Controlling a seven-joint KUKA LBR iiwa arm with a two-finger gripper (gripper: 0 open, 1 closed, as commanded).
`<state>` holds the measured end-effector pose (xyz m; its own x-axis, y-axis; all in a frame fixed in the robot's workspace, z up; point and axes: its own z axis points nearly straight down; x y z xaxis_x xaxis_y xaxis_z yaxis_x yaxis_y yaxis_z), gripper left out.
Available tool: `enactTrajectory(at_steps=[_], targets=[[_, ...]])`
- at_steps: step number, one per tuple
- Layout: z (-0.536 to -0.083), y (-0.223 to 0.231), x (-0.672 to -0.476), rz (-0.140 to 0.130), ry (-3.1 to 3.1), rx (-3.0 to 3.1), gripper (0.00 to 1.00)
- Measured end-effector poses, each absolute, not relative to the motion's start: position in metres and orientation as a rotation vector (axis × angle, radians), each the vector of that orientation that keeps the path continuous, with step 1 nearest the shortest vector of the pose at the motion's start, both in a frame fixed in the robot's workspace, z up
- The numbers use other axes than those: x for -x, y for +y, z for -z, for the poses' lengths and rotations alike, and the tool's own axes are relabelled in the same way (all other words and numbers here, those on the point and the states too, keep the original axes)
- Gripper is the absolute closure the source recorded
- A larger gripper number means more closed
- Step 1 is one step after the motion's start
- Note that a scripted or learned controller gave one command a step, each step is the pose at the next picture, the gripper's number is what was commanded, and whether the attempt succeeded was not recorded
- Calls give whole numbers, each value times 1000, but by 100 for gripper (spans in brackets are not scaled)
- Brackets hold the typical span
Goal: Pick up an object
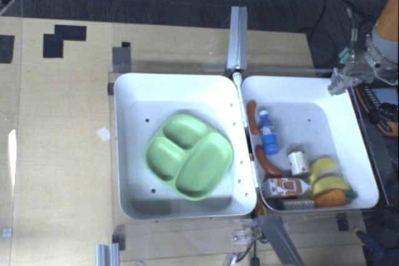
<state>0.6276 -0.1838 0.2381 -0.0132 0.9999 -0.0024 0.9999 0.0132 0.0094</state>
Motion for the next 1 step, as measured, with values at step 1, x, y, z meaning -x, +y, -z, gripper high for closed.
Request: enactTrajectory(at_steps=[1], targets=[[-367,-190,-608,-6,2291,-2138,100]])
